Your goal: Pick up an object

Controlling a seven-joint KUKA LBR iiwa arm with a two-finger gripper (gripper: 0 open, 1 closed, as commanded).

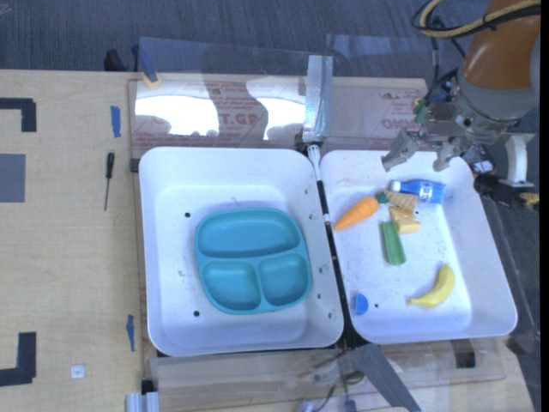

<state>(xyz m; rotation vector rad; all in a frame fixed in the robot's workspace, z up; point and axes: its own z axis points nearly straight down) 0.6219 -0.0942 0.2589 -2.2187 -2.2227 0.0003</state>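
At the upper right of the frame the gripper (422, 151) hangs over the far rim of the right bin (489, 316), its two grey fingers (398, 154) spread wide with nothing between them. Just below it lies a small blue plastic bottle (420, 190) on its side. Close by are a tapered orange carrot (356, 214), a green stick-shaped block (393, 245) and a curved yellow banana (435, 288). The left bin (163, 178) holds a smooth teal divided plate (251, 258).
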